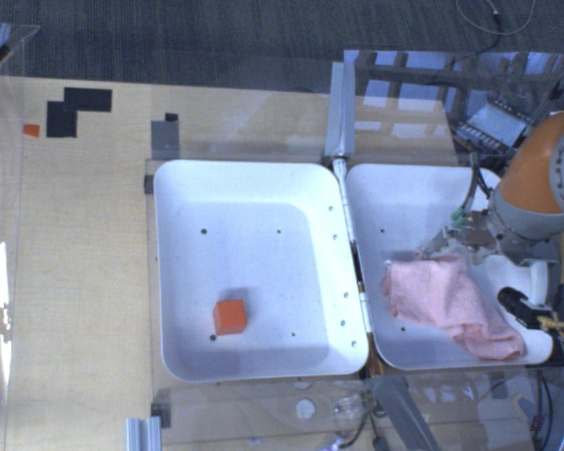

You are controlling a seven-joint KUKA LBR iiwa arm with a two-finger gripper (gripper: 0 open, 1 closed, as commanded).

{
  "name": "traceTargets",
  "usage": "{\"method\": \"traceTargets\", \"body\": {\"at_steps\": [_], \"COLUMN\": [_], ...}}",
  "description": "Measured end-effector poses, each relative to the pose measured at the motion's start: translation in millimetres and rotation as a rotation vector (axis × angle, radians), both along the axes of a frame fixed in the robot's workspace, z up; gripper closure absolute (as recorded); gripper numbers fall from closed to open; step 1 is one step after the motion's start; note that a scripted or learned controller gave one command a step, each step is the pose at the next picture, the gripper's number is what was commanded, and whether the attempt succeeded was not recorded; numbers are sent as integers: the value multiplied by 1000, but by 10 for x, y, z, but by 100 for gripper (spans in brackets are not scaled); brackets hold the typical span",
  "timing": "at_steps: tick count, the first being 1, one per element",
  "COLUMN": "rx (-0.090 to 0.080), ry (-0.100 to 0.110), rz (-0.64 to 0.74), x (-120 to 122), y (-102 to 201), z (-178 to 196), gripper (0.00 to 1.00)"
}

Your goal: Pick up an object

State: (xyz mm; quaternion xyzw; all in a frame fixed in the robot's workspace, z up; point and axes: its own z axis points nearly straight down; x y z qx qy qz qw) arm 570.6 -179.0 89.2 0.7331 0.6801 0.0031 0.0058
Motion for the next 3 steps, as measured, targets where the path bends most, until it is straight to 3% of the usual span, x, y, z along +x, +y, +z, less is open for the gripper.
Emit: {"method": "traceTargets", "body": {"at_steps": [2, 3], "rx": [-3, -3], "ry": [-3, -5], "rz": [271, 323], "x": [-102, -230], "y": [258, 640], "z": [8, 12], "gripper": [0, 0]}}
